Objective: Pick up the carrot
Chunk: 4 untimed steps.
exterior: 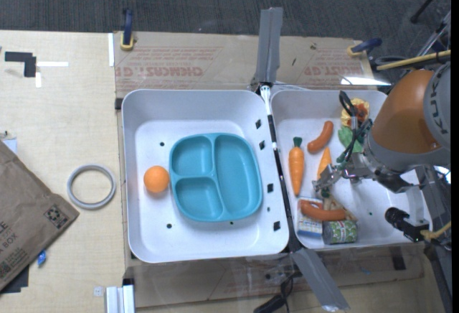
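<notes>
Down in the right bin [401,236], the carrot [296,167] lies lengthwise near the left wall, green top at 12 o'clock, touching nothing. At its 3 o'clock the gripper [326,181] hangs low over the bin floor; whether it is released or clenched cannot be told. A sausage [323,212] lies at the carrot's 5 o'clock. The left bin [136,182] holds a teal divided plate [215,176] with an orange ball [155,179] at its 9 o'clock.
</notes>
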Tool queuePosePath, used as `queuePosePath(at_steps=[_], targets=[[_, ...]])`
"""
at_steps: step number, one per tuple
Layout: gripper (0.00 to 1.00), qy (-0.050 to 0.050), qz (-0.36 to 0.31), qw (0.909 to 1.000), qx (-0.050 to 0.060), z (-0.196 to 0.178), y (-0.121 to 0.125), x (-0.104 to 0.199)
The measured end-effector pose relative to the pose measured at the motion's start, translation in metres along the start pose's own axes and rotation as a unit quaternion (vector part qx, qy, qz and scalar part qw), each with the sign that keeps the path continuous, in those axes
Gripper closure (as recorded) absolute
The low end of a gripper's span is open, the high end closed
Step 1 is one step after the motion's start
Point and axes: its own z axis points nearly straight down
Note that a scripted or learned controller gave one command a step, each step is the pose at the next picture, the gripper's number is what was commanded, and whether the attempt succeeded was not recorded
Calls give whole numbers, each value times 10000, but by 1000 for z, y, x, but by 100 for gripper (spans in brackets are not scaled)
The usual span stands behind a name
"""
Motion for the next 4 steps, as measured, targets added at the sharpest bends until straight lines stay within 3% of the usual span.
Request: queuePosePath(at_steps=[1, 2, 3, 4], targets=[[0, -3, 88, 10000, 5, -101, -13, 38], [0, 1, -26, 10000, 20, -45, 12, 26], [0, -3, -824, 9966, 0, -101, 14, 60], [0, -2, -1258, 9921, 5, -100, 13, 56]])
